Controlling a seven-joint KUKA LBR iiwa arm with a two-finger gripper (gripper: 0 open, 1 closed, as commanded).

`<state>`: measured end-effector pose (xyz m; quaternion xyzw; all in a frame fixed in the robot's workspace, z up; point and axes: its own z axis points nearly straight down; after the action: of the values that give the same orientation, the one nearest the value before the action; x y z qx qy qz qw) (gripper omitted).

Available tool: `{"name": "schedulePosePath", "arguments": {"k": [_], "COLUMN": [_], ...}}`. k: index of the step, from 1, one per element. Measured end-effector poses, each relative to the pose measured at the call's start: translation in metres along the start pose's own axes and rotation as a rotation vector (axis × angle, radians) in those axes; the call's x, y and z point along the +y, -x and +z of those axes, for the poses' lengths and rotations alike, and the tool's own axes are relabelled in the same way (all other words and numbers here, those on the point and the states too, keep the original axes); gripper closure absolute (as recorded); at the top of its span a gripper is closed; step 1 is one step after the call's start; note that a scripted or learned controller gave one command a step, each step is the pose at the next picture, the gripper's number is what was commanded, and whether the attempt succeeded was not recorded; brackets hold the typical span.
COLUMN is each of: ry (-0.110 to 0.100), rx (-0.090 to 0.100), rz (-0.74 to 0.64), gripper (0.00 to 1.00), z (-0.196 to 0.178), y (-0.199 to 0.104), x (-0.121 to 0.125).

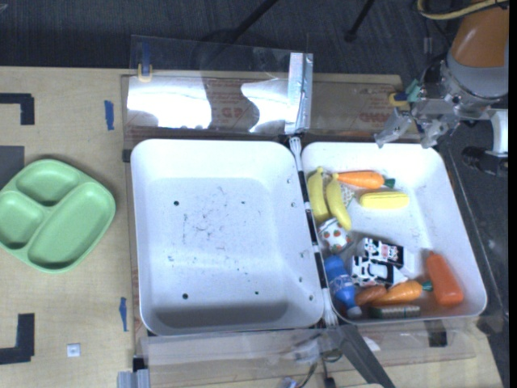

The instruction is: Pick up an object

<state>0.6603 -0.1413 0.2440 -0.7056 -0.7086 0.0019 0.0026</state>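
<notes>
The right bin holds several objects: two bananas, a carrot, a yellow oblong piece, a small white and red ball, a black-and-white patterned item, a blue item, a second carrot and an orange-red oblong piece. My gripper hangs over the far rim of this bin, above and behind the carrot. Its fingers are spread open with nothing between them.
The left bin lies beside the right one, sharing a middle wall. A green divided plate rests on the bench at far left. A clear plastic panel with a foil-edged post stands behind the bins.
</notes>
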Motion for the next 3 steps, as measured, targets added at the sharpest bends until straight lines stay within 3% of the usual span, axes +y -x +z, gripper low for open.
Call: {"name": "schedulePosePath", "arguments": {"k": [1, 2, 3], "ry": [0.001, 0.015, 0.037], "rx": [0.0, -0.005, -0.016], "rz": [-0.115, -0.265, -0.308], "gripper": [0.0, 0.0, 0.0], "z": [0.071, 0.142, 0.145], "y": [-0.014, -0.008, -0.012], "x": [-0.047, -0.004, -0.011]}}
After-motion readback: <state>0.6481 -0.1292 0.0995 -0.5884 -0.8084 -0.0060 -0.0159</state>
